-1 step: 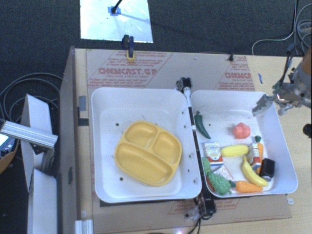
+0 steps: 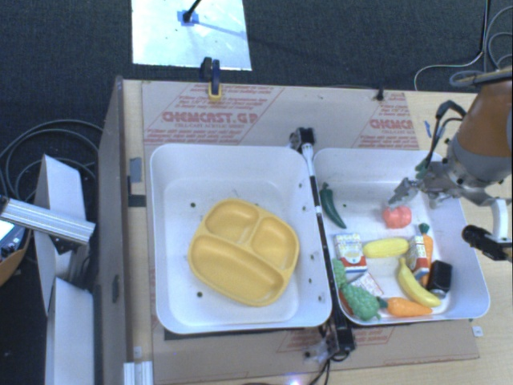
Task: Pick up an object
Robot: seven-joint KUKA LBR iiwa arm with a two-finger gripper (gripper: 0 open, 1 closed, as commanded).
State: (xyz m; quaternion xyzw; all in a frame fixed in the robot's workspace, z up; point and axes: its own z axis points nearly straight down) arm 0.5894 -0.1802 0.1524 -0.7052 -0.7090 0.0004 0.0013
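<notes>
White bins [image 2: 240, 160] sit on a printed bench [image 2: 240, 111] over dark carpet [image 2: 337, 22].

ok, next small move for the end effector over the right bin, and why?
Probably lower straight down. The end effector hangs just above the red tomato-like toy, which lies apart from the corn and carrot, so there is room around it for a grasp.

Board [image 2: 240, 107] under bins bore red print "CHEMCAST GP", legible at upper left behind left bin [image 2: 164, 215]. Same print repeated at upper right, near 490,185, slanted and partly cut off by right bin [image 2: 481, 295]. Smaller red lines around it too small to read. Carton [image 2: 350, 255] in right bin carried label, unreadable.
</notes>
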